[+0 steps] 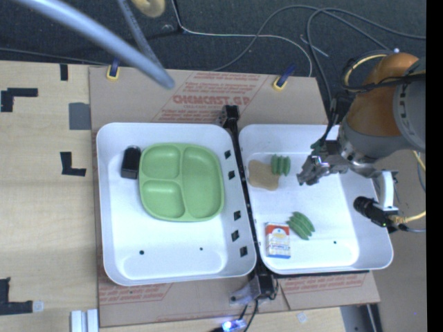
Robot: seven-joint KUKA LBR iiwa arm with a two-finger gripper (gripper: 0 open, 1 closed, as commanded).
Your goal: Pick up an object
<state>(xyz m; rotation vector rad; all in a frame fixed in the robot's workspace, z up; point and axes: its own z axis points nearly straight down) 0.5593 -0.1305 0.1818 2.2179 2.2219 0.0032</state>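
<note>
The arm is reaching into the right bin, its gripper hanging above bare floor, jaw state impossible to tell, risking a miss between the far tan block, green piece and near pod.

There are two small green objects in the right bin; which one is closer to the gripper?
The upper green piece, beside the tan object, is closer to the gripper. The other green piece lies lower, next to the red and white box.

plate in left bin, carton in right bin
</note>
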